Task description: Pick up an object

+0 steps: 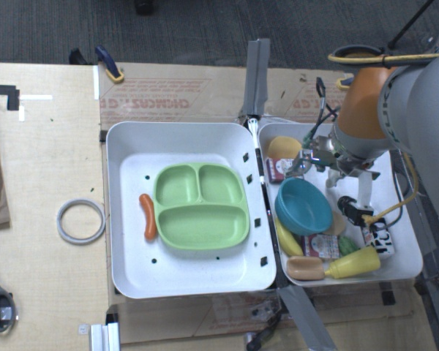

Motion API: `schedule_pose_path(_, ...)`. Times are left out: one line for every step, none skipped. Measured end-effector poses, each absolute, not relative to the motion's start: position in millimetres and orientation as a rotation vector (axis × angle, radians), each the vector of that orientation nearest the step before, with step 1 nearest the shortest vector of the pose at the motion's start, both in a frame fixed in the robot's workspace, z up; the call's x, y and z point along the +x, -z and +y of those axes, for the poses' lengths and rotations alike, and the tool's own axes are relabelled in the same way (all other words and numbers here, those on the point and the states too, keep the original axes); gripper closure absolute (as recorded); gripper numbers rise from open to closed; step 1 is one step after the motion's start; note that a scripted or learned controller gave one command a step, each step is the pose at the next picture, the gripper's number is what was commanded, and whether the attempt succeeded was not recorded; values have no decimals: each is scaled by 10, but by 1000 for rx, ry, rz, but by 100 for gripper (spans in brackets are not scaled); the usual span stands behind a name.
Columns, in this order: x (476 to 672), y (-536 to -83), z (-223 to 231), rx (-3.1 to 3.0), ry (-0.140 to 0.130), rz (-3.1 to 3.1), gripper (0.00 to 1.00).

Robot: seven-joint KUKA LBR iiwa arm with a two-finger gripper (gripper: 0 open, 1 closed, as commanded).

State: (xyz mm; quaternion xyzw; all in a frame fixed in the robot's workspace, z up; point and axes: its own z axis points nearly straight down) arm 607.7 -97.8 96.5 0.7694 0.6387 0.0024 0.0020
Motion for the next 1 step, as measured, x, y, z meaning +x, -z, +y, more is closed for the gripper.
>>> schedule_pose_path(5740,-1911,-419,2230,2,2213,0)
